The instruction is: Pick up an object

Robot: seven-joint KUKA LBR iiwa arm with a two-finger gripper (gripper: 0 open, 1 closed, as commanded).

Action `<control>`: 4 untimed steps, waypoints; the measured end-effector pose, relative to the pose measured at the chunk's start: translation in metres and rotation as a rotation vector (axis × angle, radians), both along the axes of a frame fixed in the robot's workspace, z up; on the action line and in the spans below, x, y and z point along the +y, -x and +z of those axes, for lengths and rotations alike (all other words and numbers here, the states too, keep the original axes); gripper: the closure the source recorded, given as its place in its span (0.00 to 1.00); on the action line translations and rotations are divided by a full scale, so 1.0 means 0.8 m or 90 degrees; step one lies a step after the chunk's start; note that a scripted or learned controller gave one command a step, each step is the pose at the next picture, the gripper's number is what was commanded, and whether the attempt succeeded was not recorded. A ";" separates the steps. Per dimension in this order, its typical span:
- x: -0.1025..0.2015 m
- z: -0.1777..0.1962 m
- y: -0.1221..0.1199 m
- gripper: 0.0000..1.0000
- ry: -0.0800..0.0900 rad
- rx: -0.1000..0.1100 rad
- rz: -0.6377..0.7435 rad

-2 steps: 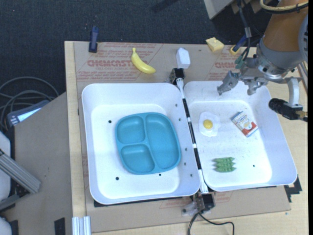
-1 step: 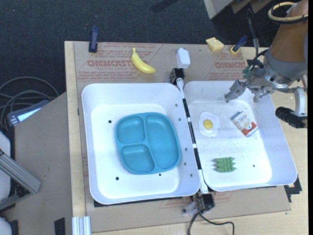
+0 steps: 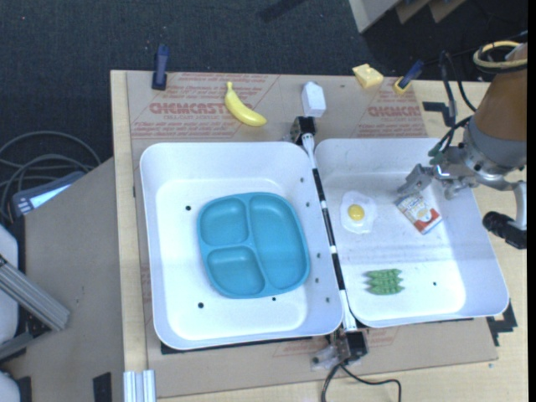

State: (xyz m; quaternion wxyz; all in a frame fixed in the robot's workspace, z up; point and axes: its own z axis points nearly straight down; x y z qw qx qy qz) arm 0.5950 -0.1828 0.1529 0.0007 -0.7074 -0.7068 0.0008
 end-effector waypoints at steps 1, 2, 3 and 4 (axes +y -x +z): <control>-0.034 -0.079 0.032 0.00 -0.001 0.000 0.000; -0.034 -0.065 0.030 1.00 0.000 -0.002 0.000; -0.034 -0.065 0.030 0.00 0.000 -0.002 0.000; 0.056 -0.085 -0.038 0.00 0.000 -0.003 0.001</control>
